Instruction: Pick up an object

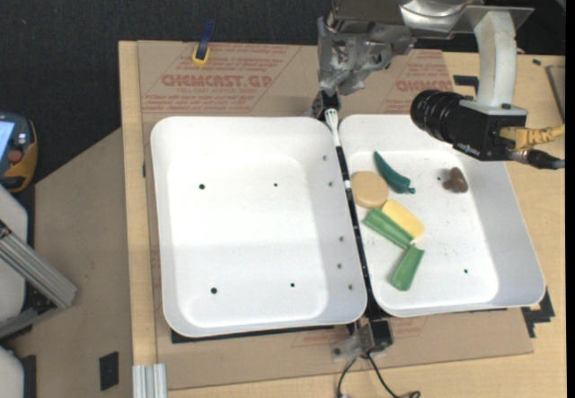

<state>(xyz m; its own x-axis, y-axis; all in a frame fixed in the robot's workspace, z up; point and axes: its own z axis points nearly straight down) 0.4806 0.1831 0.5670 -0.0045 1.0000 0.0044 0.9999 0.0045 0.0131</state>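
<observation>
A: Where are the objects?
B: All in the right bin (503, 234), left half. Tan disc (367, 189), dark green pepper (392, 172) just above it, yellow block (404, 218) touching a green piece (384, 227), green cylinder (406, 268) below those. Brown lump (455, 180) sits apart, to the right.
A: And relative to the jaws (346, 80)?
B: Jaws hang over the back edge, above the seam between the bins. Every object lies nearer the camera than them, well apart. Nothing between them.
A: Apart or together?
B: Can't tell, too cluttered up there.
A: Left bin (180, 207)?
B: White, on the cardboard-covered worktop (260, 73). Black camera (458, 122) on a white bracket overhangs the right bin's back.
</observation>
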